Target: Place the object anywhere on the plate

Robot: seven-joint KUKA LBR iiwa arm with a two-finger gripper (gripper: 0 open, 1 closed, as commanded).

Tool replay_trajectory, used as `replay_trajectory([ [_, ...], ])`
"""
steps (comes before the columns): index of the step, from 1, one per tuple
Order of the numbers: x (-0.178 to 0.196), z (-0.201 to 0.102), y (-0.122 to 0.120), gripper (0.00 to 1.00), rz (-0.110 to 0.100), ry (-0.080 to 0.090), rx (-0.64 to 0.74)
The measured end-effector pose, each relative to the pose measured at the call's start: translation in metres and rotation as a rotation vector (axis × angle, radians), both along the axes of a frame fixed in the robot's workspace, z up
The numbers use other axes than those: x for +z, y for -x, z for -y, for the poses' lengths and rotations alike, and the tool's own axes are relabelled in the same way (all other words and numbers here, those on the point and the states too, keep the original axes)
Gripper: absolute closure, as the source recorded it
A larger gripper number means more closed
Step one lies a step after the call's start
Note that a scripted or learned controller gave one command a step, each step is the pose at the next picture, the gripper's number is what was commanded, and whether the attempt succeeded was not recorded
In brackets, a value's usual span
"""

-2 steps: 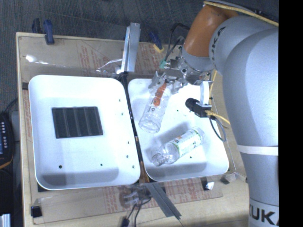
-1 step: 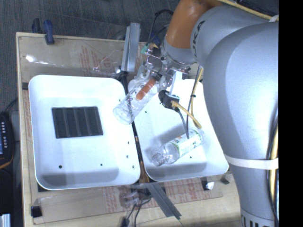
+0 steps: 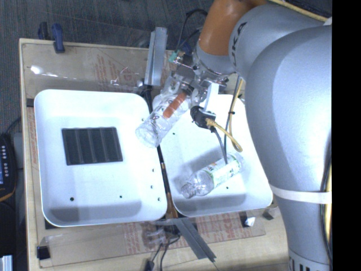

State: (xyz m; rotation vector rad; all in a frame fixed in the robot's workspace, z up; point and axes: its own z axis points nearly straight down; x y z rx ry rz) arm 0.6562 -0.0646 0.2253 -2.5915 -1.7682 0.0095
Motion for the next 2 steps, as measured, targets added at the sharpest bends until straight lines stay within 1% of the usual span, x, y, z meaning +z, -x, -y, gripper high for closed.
replay_trajectory([
  [1, -0.0158, -0.1194, 0.0009, 1.0, 0.0, -0.001, 0.048],
  [2, -0.0151, -0.1186, 0.0006, 0.0, 0.001, -0.001, 0.047],
])
